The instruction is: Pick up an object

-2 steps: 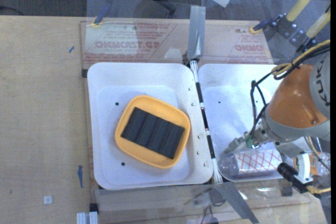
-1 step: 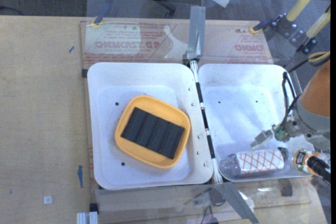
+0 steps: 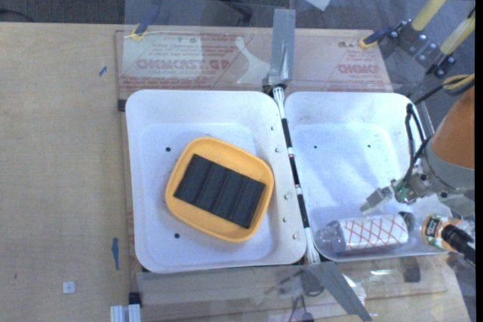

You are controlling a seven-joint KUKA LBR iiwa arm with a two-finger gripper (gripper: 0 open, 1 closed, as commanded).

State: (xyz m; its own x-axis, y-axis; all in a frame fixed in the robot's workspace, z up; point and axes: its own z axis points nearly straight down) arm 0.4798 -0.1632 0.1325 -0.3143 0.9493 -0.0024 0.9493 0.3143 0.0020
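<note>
Camera view: tool (image 3: 386, 194) grip state unclear, above packet (image 3: 373, 231); yellow tray (image 3: 181, 171) in left bin (image 3: 143, 162).

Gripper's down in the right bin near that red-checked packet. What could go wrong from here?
1. The gripper sits above and apart from the red-checked packet, so closing now would probably catch nothing.
2. The packet lies against the front wall of the right bin, leaving little room for a finger on that side.
3. Its clear wrapping looks slippery and may slide out of a pinch.
</note>
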